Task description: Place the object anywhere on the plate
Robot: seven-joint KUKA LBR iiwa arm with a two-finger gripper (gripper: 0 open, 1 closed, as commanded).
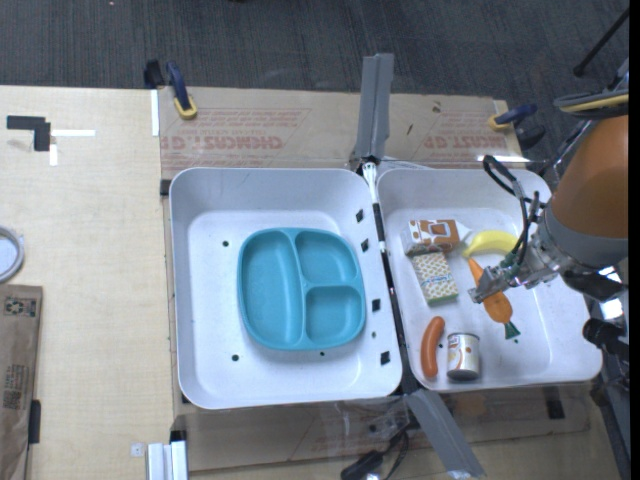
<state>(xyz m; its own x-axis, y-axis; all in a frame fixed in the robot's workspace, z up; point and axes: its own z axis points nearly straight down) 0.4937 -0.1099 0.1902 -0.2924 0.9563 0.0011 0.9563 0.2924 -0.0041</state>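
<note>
Pincer [492, 290] lowered over the carrot [497, 305] in the right bin [570, 368].
Its grip cannot be told; the blue plate [300, 288] is seen left of the carrot.

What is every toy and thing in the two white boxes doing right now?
blue plate: flat in the left bin, nothing on it.
banana: lying in the right bin.
carrot: lying in the right bin, right at the gripper.
sausage: lying flat.
can: lying on its side.
brown box: lying flat.
checkered packet: lying flat.
gripper: low in the right bin; grip unclear.
</note>
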